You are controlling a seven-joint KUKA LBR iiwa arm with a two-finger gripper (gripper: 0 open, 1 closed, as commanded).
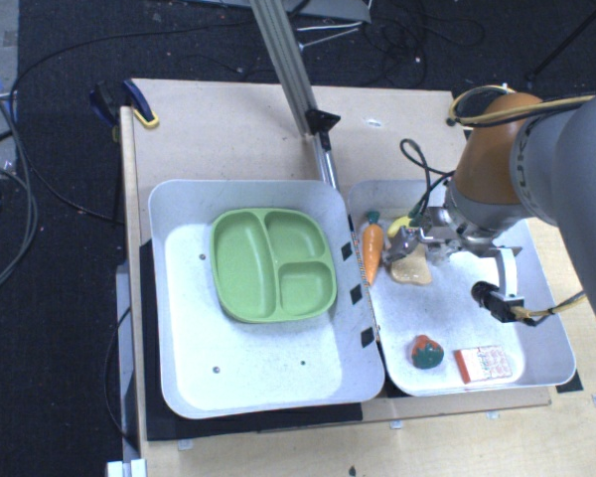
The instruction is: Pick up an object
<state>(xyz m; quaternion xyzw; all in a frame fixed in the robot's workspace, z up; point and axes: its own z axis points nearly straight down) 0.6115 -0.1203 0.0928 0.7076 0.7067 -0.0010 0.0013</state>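
End effector: hung low over the far left part of the right shallow white bin, at the end of the grey arm with the orange band. Could not tell whether released or clenched; hidden by the wrist and its cables. Saw nothing clearly grasped.

Judged the likely target to be the pale beige wedge-shaped piece, lying on the bin floor just below the end effector, touching it or nearly so. Lay just beside the orange toy carrot with the green top, itself close against the bin's left wall. Noted also a small yellow-green item next to the wrist, too small to name.

For a good grasp, needed to centre over the beige piece alone and come straight down, closing across its narrower side. Risked otherwise catching the carrot together with it, or pushing the piece against the wall. Should have lifted slowly and checked for a real hold before moving away.

Had easier candidates well apart in the same bin: the round red and green toy and the flat red and white packet near the front edge. Left the green divided plastic plate in the left white bin out of the matter.
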